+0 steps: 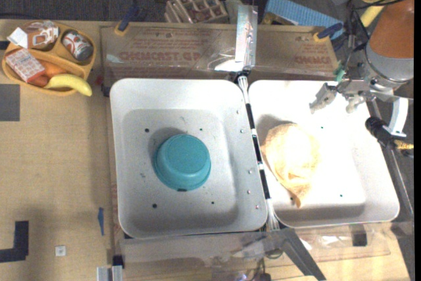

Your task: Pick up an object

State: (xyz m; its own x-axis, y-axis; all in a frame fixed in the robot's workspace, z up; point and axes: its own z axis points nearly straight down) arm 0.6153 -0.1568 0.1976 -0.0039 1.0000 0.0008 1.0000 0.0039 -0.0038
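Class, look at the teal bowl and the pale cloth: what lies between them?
In the camera view, between the teal bowl and pale cloth run the two bins' adjoining rims; no loose object lies there.

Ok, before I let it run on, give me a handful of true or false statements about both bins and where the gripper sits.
1. The teal bowl lies upside down in the left bin. True.
2. The gripper is clamped on the bowl. False: it hangs over the right bin's far right corner, apart from the bowl, with nothing between its fingers.
3. A pale yellowish cloth lies in the right bin. True.
4. The cloth lies against the right bin's right wall. False: it lies toward that bin's left side, near the divider between the bins.
5. A banana lies in the left bin. False: it is on the yellow tray at the bench's far left.
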